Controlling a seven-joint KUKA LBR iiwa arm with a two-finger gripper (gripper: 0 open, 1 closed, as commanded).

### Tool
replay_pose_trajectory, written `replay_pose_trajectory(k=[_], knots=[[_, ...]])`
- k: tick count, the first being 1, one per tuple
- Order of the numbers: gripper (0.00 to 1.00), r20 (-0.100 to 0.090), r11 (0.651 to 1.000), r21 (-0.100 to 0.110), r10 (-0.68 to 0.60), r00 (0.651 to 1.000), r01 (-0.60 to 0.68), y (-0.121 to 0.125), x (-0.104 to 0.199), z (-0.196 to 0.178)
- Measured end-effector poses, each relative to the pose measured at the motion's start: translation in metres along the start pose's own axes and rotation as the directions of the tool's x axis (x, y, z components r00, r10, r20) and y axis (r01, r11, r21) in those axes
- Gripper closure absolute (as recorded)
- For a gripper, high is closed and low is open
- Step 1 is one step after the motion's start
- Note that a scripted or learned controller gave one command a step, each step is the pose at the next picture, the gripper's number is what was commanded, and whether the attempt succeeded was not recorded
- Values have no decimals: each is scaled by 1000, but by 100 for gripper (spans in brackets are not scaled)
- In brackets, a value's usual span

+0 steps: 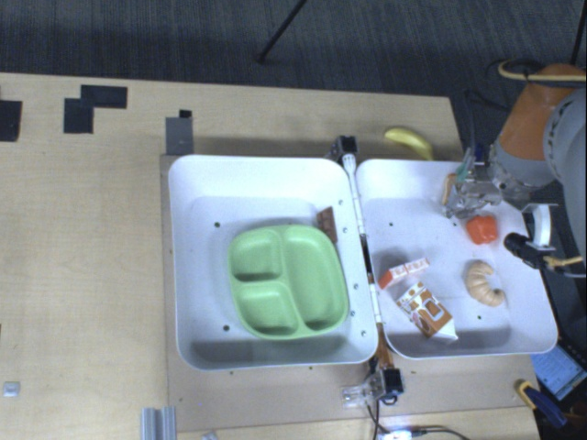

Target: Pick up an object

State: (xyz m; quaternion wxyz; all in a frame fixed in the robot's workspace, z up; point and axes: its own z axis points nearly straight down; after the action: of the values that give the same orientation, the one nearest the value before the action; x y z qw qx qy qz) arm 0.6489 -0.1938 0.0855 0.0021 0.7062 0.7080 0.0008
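My pincer (468, 200) hovers over the right bin (404, 177), just above the orange-red piece (482, 229); finger state unclear.

One camera was fixed above the bench (83, 273) and looked down on it at a slant. It stood far enough away that both white bins fitted whole in the picture: the left bin (197, 200) lay near the middle, and the right bin (527, 333) lay toward the right side. The far edge of the bench and a strip of dark floor (183, 16) filled the top. The arm (541, 131) entered from the right edge and was cut off there.
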Motion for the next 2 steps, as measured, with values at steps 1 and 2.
replay_pose_trajectory(k=[1, 2], knots=[[0, -1, 1000, 0, -2, 1000, 2, 0, 1, 0], [100, 1, 1000, -5, -6, 1000, 6, 2, 1, -12]])
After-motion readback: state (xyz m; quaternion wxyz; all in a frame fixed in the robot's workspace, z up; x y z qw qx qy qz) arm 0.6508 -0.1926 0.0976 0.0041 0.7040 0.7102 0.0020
